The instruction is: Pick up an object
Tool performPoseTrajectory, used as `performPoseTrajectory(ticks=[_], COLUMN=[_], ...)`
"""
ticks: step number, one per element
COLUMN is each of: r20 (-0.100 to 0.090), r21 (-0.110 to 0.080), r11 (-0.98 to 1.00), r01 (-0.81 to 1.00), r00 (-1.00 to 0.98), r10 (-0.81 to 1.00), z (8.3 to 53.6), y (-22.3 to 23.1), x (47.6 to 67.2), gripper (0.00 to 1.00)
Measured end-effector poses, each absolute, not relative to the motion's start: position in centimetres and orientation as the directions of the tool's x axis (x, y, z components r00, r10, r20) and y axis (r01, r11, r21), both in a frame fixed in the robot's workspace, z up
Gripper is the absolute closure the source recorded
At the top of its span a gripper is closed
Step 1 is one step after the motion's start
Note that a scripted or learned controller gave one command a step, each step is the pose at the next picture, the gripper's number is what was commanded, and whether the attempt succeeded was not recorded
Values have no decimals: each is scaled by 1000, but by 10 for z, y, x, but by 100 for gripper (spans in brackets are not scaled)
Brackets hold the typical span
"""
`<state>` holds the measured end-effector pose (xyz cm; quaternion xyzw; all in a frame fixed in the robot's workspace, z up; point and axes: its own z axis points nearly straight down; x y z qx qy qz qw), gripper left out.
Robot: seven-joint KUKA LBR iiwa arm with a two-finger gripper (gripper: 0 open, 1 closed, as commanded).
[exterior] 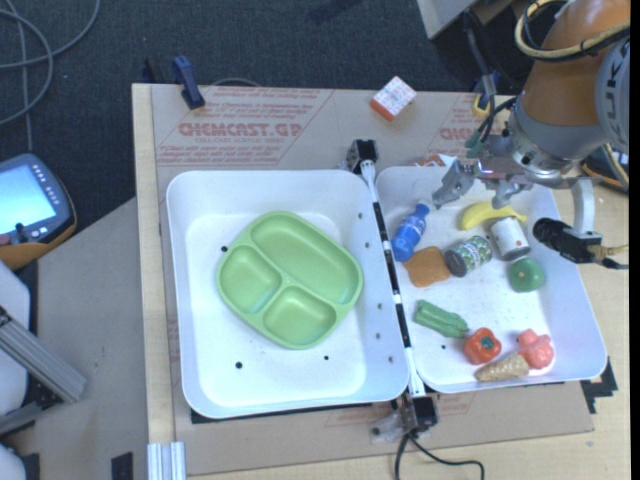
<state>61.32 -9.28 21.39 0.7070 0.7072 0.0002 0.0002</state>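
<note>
My gripper hangs over the far part of the right bin, fingers spread open with nothing between them. Just below it lies a yellow banana. Close by are a blue bottle, a small grey-green can and a white can with a red end. Nearer the front lie an orange-brown piece, a green ball, a green vegetable, a red tomato, a pink toy and a tan cone.
The left bin holds a green divided plate. A small orange-and-white cube and a blue clip rest on the bench behind the bins. A black part of the arm reaches over the right bin's far right.
</note>
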Motion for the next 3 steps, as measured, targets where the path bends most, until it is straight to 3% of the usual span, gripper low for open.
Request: performPoseTrajectory(ticks=[1, 2, 3], r20=[-7, -1, 0], r21=[6, -2, 3], r11=[-3, -2, -1], r01=[1000, 1000, 1000], r00=[3, 2, 1], r10=[1000, 1000, 1000], z=[108, 84, 96], y=[-113, -125, -123], x=[616, 604, 606], gripper=[0, 0, 100])
